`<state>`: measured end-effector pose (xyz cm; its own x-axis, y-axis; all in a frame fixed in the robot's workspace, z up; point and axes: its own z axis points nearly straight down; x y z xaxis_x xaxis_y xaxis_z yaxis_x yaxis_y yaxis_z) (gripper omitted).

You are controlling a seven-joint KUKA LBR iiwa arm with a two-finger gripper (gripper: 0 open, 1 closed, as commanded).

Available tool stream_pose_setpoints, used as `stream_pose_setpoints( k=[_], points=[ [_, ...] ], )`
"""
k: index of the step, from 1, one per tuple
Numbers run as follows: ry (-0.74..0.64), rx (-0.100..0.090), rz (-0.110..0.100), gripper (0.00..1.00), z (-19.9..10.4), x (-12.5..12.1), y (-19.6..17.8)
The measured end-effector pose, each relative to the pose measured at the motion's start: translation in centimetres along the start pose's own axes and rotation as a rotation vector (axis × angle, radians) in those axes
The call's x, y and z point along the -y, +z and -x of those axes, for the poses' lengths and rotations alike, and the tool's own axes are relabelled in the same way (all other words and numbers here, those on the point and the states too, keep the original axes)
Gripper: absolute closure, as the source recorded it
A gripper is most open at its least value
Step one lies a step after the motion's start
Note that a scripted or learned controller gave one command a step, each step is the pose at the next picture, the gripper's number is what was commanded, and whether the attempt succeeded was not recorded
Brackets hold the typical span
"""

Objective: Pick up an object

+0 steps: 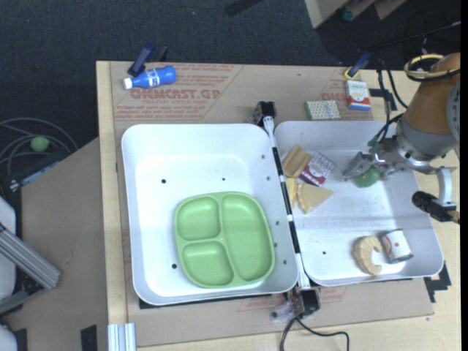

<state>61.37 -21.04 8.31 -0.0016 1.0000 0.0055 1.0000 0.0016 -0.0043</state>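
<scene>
The claw (pixel 363 168) sits low in the right bin (pixel 409 269), fingers closed around a small green object (pixel 365 178). Tan pieces (pixel 303 185) lie to its left; a green divided tray (pixel 221 238) occupies the left bin (pixel 146 196).

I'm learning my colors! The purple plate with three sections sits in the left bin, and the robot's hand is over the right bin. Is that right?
Almost. The plate is green, not purple, as the camera view shows. The rest holds: it has three sections and sits in the left bin, and the robot's hand is over the right bin.
</scene>
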Motion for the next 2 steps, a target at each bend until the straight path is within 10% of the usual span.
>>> stream_pose_setpoints(
  k=[1,2],
  points=[
    [0.001,0.005,0.005,1.00,0.2,-0.1,-1.2],
    [0.000,0.005,0.007,1.00,-7.0,-3.5,-0.2]
  ],
)
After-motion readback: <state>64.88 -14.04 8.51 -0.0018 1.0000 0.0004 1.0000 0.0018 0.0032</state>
